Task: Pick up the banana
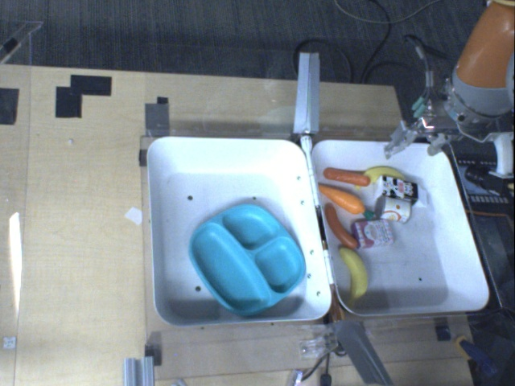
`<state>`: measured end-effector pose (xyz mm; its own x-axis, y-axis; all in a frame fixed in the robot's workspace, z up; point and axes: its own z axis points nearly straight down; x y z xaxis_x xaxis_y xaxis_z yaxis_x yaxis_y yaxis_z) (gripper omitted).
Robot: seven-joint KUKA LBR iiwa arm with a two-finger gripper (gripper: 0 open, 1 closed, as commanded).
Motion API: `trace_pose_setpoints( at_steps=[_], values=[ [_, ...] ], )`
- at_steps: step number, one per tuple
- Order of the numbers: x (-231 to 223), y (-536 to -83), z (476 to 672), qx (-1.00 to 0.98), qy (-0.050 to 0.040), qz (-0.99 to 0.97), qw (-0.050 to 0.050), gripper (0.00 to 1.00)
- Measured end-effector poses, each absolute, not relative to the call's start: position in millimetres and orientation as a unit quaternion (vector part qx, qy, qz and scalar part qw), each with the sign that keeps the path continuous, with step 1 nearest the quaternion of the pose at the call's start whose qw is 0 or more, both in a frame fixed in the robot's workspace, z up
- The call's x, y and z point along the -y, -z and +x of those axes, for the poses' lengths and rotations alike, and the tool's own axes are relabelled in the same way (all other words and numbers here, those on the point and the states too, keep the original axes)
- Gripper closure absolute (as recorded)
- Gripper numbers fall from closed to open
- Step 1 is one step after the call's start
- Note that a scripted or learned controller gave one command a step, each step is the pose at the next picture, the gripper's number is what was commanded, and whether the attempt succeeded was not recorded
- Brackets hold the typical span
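A yellow banana [354, 272] lies near the front left of the right bin [451, 248], just below a reddish sausage [338, 225]. A second yellow curved piece [385, 171] shows at the back of the pile, partly behind a white can [396, 199]. My gripper [418, 144] hangs over the bin's back right rim, well away from the front banana. Its fingers stand open with nothing between them.
The right bin also holds an orange carrot [341, 198], an orange-red sausage [346, 177] and a small purple packet [373, 233]. A blue divided plate [245, 257] lies in the left bin [177, 183]. A metal divider post [307, 95] stands between the bins.
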<state>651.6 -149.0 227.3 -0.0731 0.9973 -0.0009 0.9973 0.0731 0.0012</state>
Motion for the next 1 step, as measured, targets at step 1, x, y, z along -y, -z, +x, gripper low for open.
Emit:
trace_pose_setpoints(
  at_steps=[1],
  values=[
    [101.0,-106.8,664.4,-0.782,-0.0049,0.623,0.009,0.0]
  ],
)
